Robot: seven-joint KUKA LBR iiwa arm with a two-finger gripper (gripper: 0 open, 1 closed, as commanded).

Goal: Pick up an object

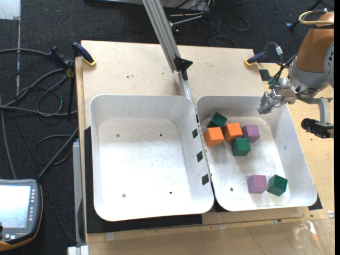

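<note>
The right bin (297, 158) holds several small blocks. A cluster sits in its upper middle: a dark green block (217, 121), two orange blocks (214, 136) (233, 131), a purple block (251, 133) and a green block (241, 146). Near the front lie another purple block (257, 184) and a green block (277, 185). My gripper (265, 106) hangs over the bin's back right part, above and to the right of the cluster, apart from every block. Nothing shows between its tips.
The left bin (106, 142) stands beside the right one, with a raised divider edge between them. A slanted metal rail (162, 28) crosses the back of the bench. Blue and yellow clamps (84, 54) (255, 58) sit at the board's far corners.
</note>
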